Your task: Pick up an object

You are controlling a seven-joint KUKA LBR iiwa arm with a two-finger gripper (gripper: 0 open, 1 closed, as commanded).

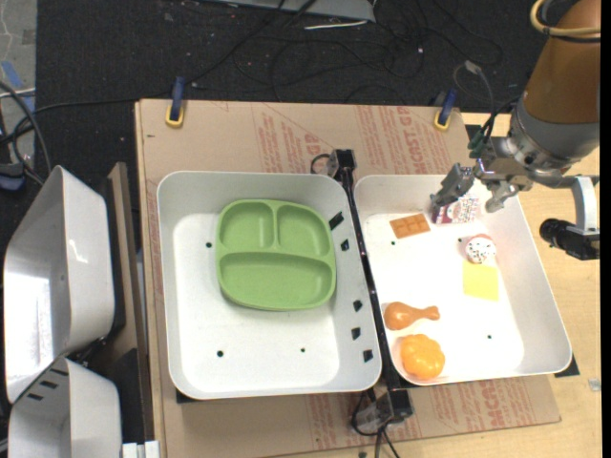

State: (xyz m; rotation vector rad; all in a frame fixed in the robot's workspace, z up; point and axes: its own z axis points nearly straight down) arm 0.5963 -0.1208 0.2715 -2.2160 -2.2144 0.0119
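Two shallow white bins sit side by side on the counter [239,122]. In the left bin [181,351] lies a green divided plate [277,256], flat and near the middle, with nothing on it. The right bin [535,332] carries the pickable things: an orange cracker-like square [410,225] toward the far left, a toy chicken drumstick [410,314] and an orange rounded fruit [422,356] at the near left, a small round white piece with dark spots [480,249], a yellow square [481,281] just nearer than it, and a small pink-and-white packet [462,210] at the far side. The hand [472,191] hangs over that far part of the right bin with its fingers spread, one on each side of the packet and slightly above it; nothing is pinched between them. This looks like the approach step, with the packet as the likely target. The next move calls for a straight descent so the fingers straddle the packet, then a firm squeeze before lifting.
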